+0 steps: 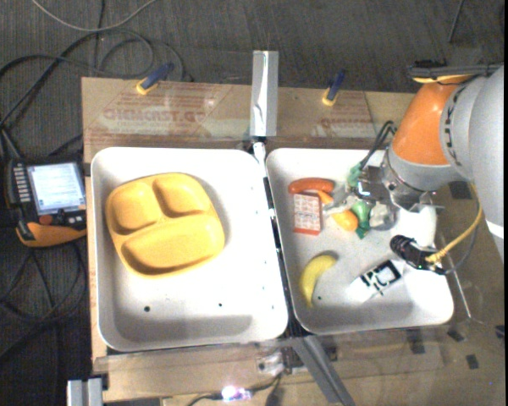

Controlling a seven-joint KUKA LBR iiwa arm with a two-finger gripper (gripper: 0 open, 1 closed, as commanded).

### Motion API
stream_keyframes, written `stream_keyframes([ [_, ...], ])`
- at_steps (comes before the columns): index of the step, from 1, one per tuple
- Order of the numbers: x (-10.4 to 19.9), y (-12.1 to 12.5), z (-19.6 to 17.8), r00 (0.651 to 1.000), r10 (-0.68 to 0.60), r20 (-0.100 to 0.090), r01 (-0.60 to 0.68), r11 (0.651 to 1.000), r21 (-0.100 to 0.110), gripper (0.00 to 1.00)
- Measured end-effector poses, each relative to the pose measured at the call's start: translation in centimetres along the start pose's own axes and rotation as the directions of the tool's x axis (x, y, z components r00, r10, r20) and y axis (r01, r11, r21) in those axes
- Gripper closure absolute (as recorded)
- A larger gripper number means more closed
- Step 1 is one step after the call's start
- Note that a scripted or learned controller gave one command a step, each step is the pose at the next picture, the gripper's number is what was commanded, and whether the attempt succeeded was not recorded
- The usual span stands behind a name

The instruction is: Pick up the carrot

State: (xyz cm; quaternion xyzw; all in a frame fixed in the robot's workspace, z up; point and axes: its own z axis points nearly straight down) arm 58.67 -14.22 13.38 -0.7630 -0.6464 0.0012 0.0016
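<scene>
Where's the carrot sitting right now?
In the camera view the carrot lies near the back of the right bin, just above the red-and-white card and left of the gripper.

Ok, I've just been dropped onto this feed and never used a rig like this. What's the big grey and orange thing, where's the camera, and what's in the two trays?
The camera is fixed above the bench, looking down at a slant. The grey arm with the orange band is the robot, reaching in from the picture's right. Its gripper is low over the right bin, among the items there; I cannot tell whether it holds anything. That bin has a carrot, a small red and white packet, a banana, an orange and green toy beside the gripper, and a white and black object. The left bin holds a yellow divided plate. A handheld control pad lies off the bench, at left.
</scene>
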Motion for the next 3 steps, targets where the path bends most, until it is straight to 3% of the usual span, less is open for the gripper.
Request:
stream_keyframes([
  [1,-0.4,-0.1,4.4,1.000,-0.014,0.006,0.014,1.000,-0.017,0.00],
  [2,-0.4,-0.1,3.6,1.000,-0.013,0.005,0.013,1.000,-0.014,1.00],
  [3,4.6,-3.9,-4.9,1.000,0.020,0.001,-0.020,1.000,0.000,1.00],
])
